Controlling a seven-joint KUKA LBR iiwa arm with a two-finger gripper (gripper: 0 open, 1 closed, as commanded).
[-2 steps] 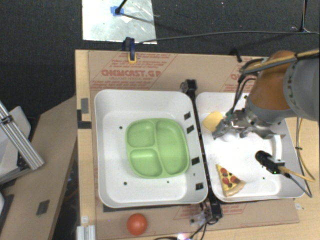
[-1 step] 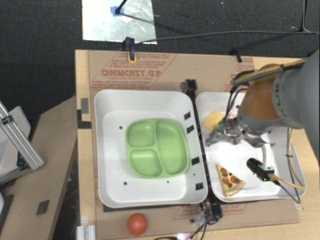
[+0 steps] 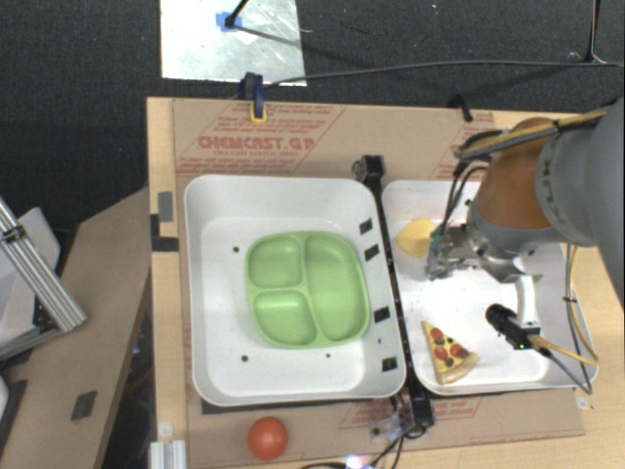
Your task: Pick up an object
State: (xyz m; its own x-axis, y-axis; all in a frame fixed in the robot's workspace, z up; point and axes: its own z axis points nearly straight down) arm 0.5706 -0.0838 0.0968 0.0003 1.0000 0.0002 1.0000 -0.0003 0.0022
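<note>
1. The tool (image 3: 441,258) is lowered into the right bin (image 3: 557,379), just beside the yellow piece (image 3: 416,234); the approach step is judged in hand.
2. Whether it is apart or together cannot be told.
3. Next, alignment over the piece is called for; the pizza slice (image 3: 448,352) lies nearer the front.

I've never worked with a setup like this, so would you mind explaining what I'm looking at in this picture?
This is one camera fixed above a bench, looking down at a slant. The grey machine with the orange band entering from the right is a robot arm; its grasping part, the pincer, hangs low over the right bin. Two shallow white bins sit side by side. The left bin holds a green divided plate. The right one holds a yellow object, partly beside the pincer, and a toy pizza slice. A red ball lies on the bench in front of the bins. Whether the pincer grips anything cannot be told from here.
</note>
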